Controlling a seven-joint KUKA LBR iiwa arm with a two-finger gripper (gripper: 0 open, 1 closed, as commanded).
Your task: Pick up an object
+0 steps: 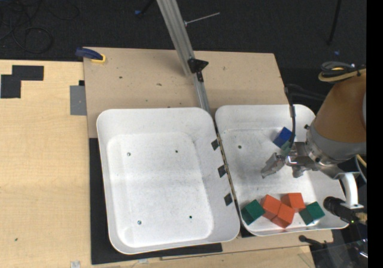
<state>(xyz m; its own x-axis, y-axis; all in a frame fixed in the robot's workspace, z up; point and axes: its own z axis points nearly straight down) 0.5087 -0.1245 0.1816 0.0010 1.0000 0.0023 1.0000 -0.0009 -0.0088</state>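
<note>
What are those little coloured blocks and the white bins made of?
The orange blocks, green blocks and blue block look like painted wood or matte plastic: flat, solid colour, crisp edges, no glare. The two white bins seem moulded plastic, with rounded corners, rolled rims and a dull, scuffed, speckled finish.

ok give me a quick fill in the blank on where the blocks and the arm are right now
1. All the blocks lie in the ____ bin.
2. The block nearest the gripper is the ____ one.
3. Two orange blocks sit between two ____ blocks.
4. The metal rail slants up from where the two ____ meet.

Missing words: right; blue; green; bins
</note>
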